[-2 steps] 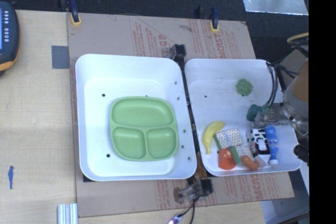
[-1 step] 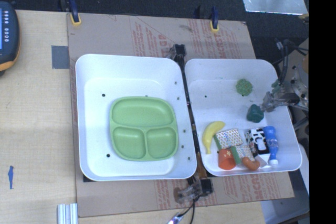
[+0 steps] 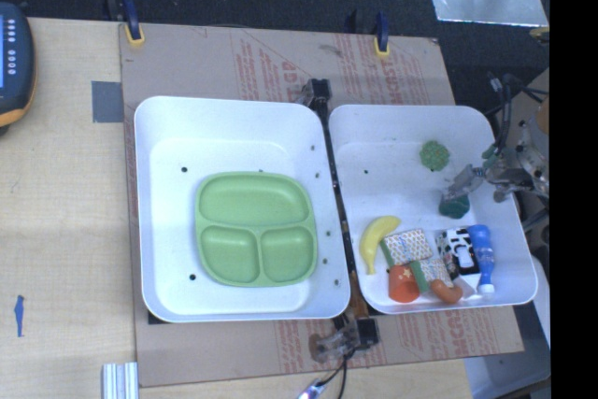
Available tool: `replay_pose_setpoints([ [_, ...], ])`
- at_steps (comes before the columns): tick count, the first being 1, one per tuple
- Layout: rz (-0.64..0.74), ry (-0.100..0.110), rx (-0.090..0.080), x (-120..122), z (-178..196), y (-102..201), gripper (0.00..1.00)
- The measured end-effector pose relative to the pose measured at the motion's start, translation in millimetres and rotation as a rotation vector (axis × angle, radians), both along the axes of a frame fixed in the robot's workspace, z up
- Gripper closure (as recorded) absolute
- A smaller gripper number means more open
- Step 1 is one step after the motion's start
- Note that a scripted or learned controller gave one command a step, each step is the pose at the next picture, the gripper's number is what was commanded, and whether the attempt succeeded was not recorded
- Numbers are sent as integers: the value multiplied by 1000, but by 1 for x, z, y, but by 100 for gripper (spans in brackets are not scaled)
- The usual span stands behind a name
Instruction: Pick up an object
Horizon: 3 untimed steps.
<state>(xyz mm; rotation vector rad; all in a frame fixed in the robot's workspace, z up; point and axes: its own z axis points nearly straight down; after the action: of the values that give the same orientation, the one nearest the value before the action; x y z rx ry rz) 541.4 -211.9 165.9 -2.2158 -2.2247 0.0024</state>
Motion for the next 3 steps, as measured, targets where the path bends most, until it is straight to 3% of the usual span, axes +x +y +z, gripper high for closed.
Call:
replay_pose_setpoints([
  [1,5,-1,-1,65,-78,13,0],
  [2,3,-6,-2,118,-73,0,0],
  [3,6,-2,-4,116,-60,-1,100],
])
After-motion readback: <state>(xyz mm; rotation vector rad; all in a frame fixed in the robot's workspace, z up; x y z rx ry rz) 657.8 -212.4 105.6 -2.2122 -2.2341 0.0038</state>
